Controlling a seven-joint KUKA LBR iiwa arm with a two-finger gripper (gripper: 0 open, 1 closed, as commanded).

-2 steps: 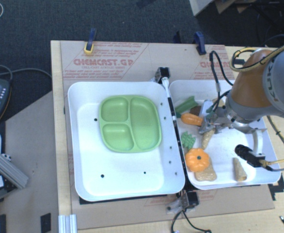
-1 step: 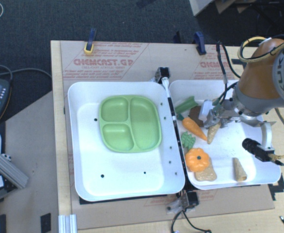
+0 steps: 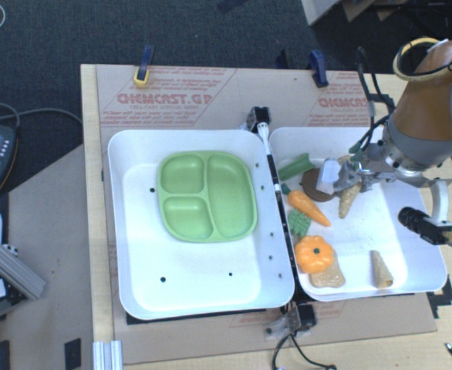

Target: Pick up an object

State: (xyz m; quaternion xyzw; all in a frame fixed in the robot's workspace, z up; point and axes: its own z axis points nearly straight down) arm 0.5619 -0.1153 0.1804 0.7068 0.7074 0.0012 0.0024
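Right white bin (image 3: pixel 411 253): claw (image 3: pixel 348 191) grips a tan, cone-shaped piece (image 3: pixel 348 200) hanging point-down.

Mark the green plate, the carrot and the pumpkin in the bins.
green plate (image 3: pixel 208 196): camera view, left bin, on the ridge where its three compartments meet.
carrot (image 3: pixel 308 208): camera view, right bin, middle of its orange body.
pumpkin (image 3: pixel 315 253): camera view, right bin, centre of its orange top.
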